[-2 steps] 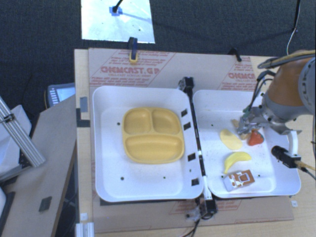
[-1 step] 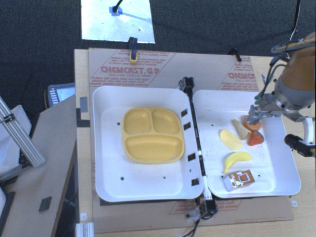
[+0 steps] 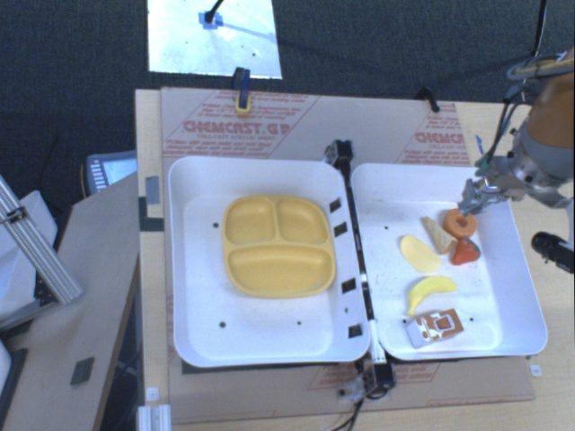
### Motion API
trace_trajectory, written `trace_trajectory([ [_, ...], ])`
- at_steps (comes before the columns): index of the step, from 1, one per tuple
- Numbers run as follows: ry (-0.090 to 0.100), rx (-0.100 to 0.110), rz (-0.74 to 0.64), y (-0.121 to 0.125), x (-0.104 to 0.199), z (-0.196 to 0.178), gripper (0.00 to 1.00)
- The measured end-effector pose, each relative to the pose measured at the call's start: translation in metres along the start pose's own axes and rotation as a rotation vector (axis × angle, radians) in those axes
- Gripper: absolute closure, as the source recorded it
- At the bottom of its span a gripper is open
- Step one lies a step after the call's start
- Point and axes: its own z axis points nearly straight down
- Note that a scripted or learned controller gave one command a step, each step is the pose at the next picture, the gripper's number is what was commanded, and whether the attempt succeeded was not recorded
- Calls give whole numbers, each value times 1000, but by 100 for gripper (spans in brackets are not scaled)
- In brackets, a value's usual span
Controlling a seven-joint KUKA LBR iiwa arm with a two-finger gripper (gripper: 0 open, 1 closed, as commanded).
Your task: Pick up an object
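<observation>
Grey arm w/ orange band comes in from the right edge, wrist angled down-left over the right shallow white bin [image 3: 526, 272]. Two-finger gripper [image 3: 473, 197] sits low at the bin's upper right, tip right above the orange ring-shaped toy [image 3: 461, 224], maybe touching it; can't tell its state from this angle. Beside the ring: tan wedge piece [image 3: 437, 233], red toy chunk [image 3: 465, 253], pale yellow oval slice [image 3: 419, 254], yellow banana toy [image 3: 430, 291], small orange-and-white packet [image 3: 435, 326]. Left white bin [image 3: 193, 268] holds a yellow divided plastic plate [image 3: 277, 245].

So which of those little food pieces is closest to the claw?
The orange ring, right under the claw; the banana and the red piece lie farther off.
</observation>
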Motion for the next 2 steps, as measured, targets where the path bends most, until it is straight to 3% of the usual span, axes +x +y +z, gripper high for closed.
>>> trace_trajectory([
  [1, 2, 3, -5, -3, 60, -5, 100],
  [2, 2, 2, -6, 11, 115, 1, 100],
])
